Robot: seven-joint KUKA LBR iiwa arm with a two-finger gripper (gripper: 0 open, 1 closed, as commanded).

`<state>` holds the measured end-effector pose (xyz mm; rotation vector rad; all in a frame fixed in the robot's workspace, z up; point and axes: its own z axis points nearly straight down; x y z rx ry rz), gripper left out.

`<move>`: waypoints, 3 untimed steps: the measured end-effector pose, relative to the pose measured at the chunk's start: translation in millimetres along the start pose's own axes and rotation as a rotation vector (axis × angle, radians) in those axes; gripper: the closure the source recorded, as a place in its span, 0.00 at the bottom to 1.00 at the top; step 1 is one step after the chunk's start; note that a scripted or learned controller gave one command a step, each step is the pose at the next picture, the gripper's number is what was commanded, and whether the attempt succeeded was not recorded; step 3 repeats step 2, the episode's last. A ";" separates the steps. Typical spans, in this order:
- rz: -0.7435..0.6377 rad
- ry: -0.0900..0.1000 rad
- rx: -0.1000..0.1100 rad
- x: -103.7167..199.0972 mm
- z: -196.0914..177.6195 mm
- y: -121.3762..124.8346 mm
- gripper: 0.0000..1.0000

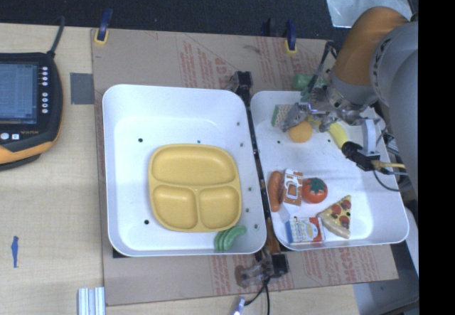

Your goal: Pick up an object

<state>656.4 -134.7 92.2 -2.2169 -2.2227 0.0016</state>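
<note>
Camera view. The gripper (307, 116) hangs low over the far end of the right bin (398, 232), its tip just beside a small orange fruit (301, 132); whether its jaws are spread or pressed together cannot be told. Nearer lie a toy tomato (314, 190), hot dog (275, 190), pizza slice (337, 217) and carton (304, 230). The left bin (124, 111) holds a yellow divided tray (194, 186) and a green pea pod (229, 237).

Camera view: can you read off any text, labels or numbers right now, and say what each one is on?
None can be read as words.
Cardboard sheet: faint red print, too blurred to read.
Pendant: screen lines and button marks, too small to read.
Red and white packet: printed label, blurred.
Small carton: blue and red print, blurred.
</note>
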 end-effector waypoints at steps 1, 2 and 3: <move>-0.003 0.000 0.001 -0.5 -10.5 0.2 1.00; -0.002 0.001 -0.002 95.7 -100.7 -11.7 1.00; -0.002 0.001 -0.002 95.7 -100.7 -11.7 1.00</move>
